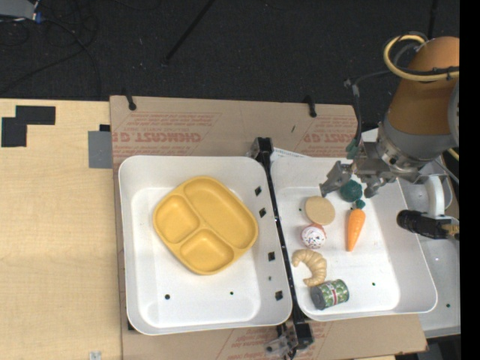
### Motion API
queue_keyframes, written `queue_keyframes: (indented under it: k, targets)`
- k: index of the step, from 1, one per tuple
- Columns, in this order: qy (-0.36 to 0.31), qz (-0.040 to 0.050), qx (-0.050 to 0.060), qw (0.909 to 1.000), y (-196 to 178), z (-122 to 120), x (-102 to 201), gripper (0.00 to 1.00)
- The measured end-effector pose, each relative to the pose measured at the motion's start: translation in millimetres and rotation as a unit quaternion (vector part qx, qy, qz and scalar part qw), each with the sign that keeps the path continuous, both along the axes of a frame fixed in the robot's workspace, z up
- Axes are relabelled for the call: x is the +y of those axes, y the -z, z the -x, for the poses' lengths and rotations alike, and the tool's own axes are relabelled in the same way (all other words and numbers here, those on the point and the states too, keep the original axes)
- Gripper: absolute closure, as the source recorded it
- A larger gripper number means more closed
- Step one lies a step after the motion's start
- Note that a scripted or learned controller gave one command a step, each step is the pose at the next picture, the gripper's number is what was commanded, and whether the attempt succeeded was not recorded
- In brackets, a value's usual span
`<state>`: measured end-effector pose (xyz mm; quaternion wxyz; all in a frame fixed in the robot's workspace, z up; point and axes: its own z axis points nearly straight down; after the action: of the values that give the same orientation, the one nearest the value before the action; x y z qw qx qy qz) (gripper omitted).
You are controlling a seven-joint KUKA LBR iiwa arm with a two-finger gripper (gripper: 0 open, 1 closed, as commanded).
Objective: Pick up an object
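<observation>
While the arm reaches in from the right with its orange band up top, the jaws sit low over the far part of the right bin, spread apart, with a small dark teal round thing right between the fingers. Can't quite tell if they're actually squeezing it or just straddling it, but there's a visible gap, so I'd call them spread.

That teal thing looks like the target: small, roundish, dark green-blue, kind of like a toy fruit or ball, touching the green top of the toy carrot. The carrot is orange and points toward the near side.

Other stuff in the right bin: a pale tan round piece, like a cookie or potato slice, just left of the carrot, and a white ball with reddish markings just near of that. A toy croissant comes next, and a little green can lies on its side at the near end.

Over in the left bin sits a yellow divided plate with three compartments, turned at an angle. Both bins sit on a cardboard sheet on the counter.
</observation>
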<state>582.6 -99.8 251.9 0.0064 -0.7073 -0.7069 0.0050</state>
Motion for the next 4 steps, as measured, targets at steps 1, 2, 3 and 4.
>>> queue_keyframes:
  k: [1, 2, 3, 4]
  targets:
    - [-0.001, 0.0006, -0.005, 1.0, -5.8, -1.8, -0.1, 0.0]
    - [0.0, 0.0003, -0.003, 1.0, 54.6, -5.9, -7.2, 0.0]
    - [-0.001, -0.0001, -0.003, 1.0, 111.9, -11.6, 0.4, 0.0]
    - [0.0, 0.0003, -0.004, 1.0, 166.8, -10.4, 1.3, 0.0]
